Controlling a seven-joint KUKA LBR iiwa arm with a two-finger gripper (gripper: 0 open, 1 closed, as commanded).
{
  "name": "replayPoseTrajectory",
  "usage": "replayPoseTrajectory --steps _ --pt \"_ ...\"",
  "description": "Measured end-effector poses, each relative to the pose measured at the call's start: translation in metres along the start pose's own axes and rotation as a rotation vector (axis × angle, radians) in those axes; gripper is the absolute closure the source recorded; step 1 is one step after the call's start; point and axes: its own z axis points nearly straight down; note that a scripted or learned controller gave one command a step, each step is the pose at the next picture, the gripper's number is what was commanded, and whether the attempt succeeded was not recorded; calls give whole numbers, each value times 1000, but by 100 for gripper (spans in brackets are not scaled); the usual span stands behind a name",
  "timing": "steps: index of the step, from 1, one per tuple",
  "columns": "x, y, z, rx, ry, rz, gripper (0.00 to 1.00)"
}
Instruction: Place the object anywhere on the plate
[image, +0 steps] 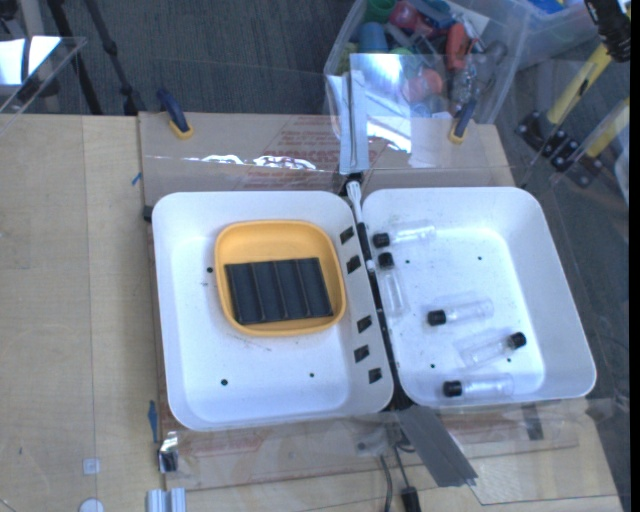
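Observation:
A yellow, rounded-square plate (275, 232) sits in the upper middle of the left bin (190, 340). On it lies a flat black ribbed block (278, 290), square to the plate and covering most of its floor. In the right bin (545, 260) several clear tubes with black caps lie scattered: one near the top left (405, 237), one along the left wall (392, 288), and three toward the lower right (462, 313) (490, 347) (478, 385).
A row of small black tabs (362, 325) runs along the seam between the bins. A clear box of colourful items (430, 60) stands behind the bins. Clamps (176, 118) (461, 122) hold a plastic sheet at the back. Wooden bench lies to the left.

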Motion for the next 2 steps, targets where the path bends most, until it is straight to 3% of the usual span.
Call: replayPoseTrajectory --steps 1,2 --pt "2 2 0 1 0 -213 100" --pt "-1 3 0 1 0 -214 100"
